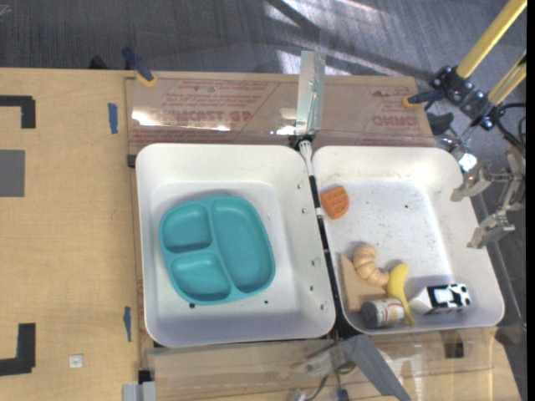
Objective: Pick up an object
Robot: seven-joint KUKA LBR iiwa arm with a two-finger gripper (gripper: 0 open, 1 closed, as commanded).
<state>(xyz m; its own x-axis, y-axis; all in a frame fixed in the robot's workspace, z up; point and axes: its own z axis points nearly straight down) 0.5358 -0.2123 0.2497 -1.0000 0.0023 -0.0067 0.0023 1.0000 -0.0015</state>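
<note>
Beside right bin (435, 174) outer rim: end effector (489, 203), nothing visibly grasped; finger spread impossible to tell.

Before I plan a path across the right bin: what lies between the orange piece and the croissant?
In the camera view, nothing: bare white floor of the right bin separates the orange piece from the croissant.

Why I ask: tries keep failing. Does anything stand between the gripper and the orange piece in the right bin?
Nothing visible does. The gripper sits by the right rim of the right bin, and bare floor lies between it and the orange piece. The banana and black-and-white toy lie off that line.
</note>
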